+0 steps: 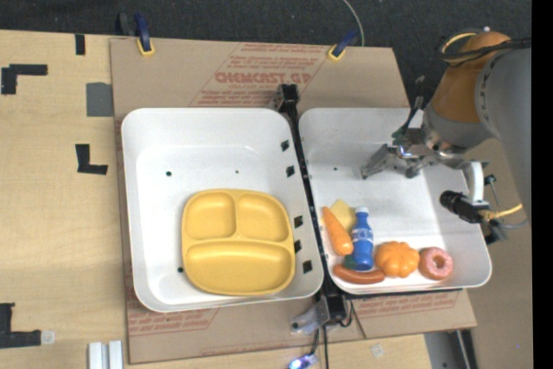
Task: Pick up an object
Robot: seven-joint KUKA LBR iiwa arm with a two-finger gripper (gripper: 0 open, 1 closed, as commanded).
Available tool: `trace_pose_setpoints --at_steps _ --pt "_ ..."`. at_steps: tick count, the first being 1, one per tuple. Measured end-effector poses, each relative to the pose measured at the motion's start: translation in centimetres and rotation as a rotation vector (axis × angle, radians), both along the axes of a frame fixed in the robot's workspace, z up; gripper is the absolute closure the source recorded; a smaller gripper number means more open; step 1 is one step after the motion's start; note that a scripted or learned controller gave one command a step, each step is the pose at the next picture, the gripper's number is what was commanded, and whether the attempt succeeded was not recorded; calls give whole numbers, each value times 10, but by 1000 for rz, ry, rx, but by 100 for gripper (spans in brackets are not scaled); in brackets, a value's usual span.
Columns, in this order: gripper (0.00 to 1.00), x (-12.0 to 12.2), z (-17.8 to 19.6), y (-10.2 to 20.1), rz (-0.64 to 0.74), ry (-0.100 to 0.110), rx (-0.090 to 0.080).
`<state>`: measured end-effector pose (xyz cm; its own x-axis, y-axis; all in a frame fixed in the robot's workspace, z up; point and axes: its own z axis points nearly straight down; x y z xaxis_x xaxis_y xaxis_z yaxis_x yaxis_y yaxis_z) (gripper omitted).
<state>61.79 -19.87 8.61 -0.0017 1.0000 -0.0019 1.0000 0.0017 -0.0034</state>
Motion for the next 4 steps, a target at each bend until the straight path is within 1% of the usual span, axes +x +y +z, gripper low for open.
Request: trace_pose_setpoints --at_steps 1,2,3,4 --pt "100 1 13 1 1 -3 0" --pt "100 8 74 0 0 -6 1" --pt "100 7 117 2 0 -7 1" --pt "100 8 139 3 0 -5 2"
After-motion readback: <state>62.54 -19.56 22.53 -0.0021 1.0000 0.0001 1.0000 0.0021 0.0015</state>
